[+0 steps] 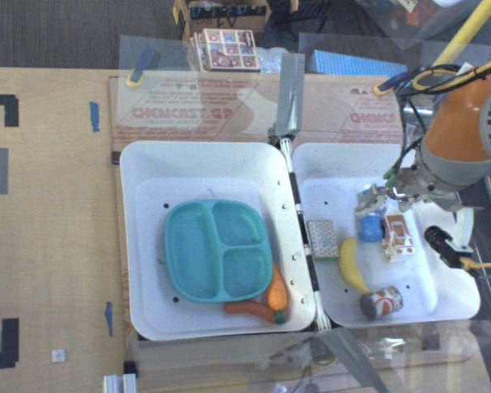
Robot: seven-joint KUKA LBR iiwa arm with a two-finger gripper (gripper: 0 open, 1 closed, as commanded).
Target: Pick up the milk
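**Camera view, obs.**
- Milk carton (398, 237) is in the right bin (430, 293), on the side my arm comes in from. White w/ red-brown print. Looks tipped; can't say which face is up.
- Blue object (370, 227) is just beside the carton, touching or nearly so.
- Banana (352, 265) is near, toward the front. Can (382, 302) lies on its side by the front wall. Grey speckled pad (322, 237) sits by the divider.
- Left bin (139, 219) holds a teal divided plate (219, 250), a carrot (278, 289) and a red item (247, 308) at the plate's front edge. Not relevant to this pick.
- My gripper (378, 198) hangs over the rear of the right bin, above the blue object rather than the carton.
- Released or clenched: can't tell from this angle. Nothing seen in my grasp.

**Risks (est., not obs.)**
1. Wrong target. If I drop straight down from here I meet the blue object, not the milk. I need to shift toward the carton first.
2. Crowding. With almost no gap btwn carton and blue object, one side of my grip may land on top of either. That would shove the carton or pinch both.
3. Slip. The carton prob. has smooth, light card. An off-centre or corner grip could make it rotate and drop on lift.
4. Tilt. If the carton isn't flat, approach angle and width may mismatch, and closing would push it away.
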